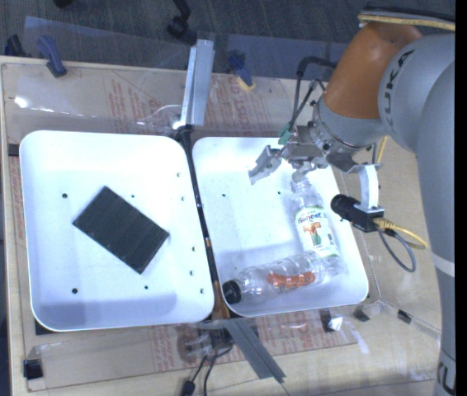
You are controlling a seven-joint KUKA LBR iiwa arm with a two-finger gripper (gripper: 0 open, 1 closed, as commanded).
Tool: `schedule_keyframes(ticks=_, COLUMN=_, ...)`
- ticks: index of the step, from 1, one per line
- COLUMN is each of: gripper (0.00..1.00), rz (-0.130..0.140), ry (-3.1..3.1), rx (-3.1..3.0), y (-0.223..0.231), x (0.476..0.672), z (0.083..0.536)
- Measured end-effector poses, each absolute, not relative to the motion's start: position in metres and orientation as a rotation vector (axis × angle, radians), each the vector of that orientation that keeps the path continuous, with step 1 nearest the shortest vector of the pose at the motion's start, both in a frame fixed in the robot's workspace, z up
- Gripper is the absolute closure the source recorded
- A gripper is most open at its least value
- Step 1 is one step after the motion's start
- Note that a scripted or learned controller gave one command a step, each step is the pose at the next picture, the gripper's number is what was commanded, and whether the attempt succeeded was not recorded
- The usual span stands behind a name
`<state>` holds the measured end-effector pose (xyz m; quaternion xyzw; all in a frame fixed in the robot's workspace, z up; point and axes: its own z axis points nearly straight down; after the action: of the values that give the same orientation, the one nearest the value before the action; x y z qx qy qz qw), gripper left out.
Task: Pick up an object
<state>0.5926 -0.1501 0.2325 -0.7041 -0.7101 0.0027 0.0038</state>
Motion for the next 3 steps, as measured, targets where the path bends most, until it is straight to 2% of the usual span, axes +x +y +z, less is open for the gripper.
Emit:
schedule_keyframes(ticks=1, gripper=0.0, rz=0.009, ry=-2.297, rx=-2.133, y=-0.146, x=0.6, z=0.176)
schedule_keyframes(ticks=2, gripper=0.0, rz=0.004, ry=-2.371, rx=-2.055, y=-0.121, x=0.607, z=0.248)
schedule_keyframes(ticks=3, gripper=0.0, rz=0.008, ry=-2.14, rx=-2.289, y=-0.177, x=0.607, z=0.173)
